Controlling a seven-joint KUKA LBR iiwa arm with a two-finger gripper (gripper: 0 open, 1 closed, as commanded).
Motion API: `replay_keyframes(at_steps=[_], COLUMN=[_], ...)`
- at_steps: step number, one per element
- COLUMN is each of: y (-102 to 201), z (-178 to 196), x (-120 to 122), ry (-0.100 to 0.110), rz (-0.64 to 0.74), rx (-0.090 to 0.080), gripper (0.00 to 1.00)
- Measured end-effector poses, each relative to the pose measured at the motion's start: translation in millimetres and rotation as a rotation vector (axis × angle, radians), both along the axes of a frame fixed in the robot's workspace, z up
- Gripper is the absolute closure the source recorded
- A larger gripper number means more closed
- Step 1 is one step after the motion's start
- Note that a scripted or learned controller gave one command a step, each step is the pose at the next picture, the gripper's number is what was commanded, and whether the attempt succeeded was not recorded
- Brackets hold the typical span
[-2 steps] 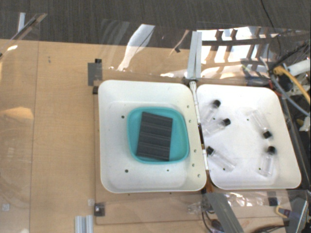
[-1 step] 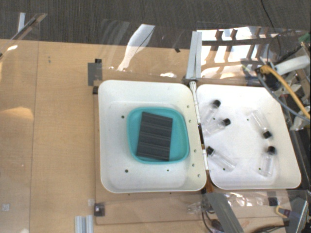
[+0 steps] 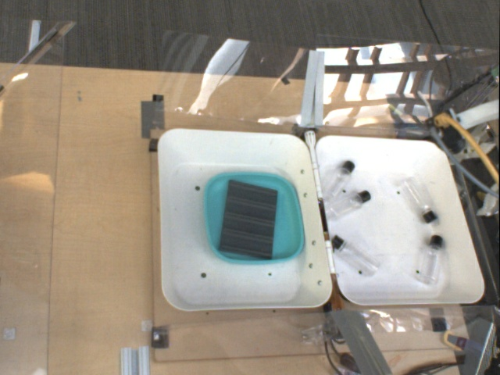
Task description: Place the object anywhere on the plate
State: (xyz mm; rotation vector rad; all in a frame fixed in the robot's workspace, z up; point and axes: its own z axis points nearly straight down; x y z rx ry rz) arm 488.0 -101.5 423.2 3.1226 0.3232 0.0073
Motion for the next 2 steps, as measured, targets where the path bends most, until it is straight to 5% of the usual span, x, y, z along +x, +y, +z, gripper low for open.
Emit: replay_keyframes(at_steps=[1,2], y=[26.6,-1.1], z=[13.0,12.6], x=[1.2,0.5], ry=[-0.009,-0.005], rz=[0.0,0.0], rx=[-0.002,-0.002], gripper=[0.0,0.0])
